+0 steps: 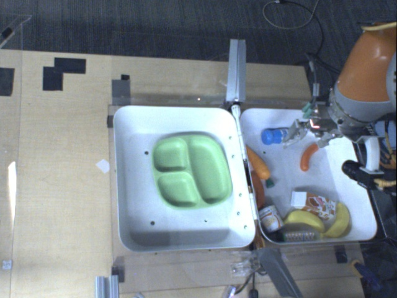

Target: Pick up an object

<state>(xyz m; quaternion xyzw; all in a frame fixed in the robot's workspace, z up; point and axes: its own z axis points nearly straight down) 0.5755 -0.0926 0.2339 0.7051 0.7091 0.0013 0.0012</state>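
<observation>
A green three-compartment plastic tray [189,171] lies alone in the left shallow white bin [133,166], well apart from the action. In the right shallow white bin [360,225], an orange plastic carrot [257,163] rests along the dividing wall, with a small tin can [270,216] below it near the front corner, where yellow plastic bananas [319,219] and a printed snack packet [317,205] crowd together. Toward the back of that bin lies a clear bottle with a blue cap [273,135], and just beside it the arm's two-finger gripper [310,132] hovers between the bottle and a small orange-red sausage-shaped toy [307,156]. The claw looks partly spread and nothing can be seen between its fingers.

The nearest candidates for a pick appear to be the bottle and the sausage toy, both lying clear of neighbours. A clean grasp would likely mean centring over one of them, turning the fingers across its narrow width, and descending fully before closing; a round bottle may roll away if pinched off-centre.
</observation>
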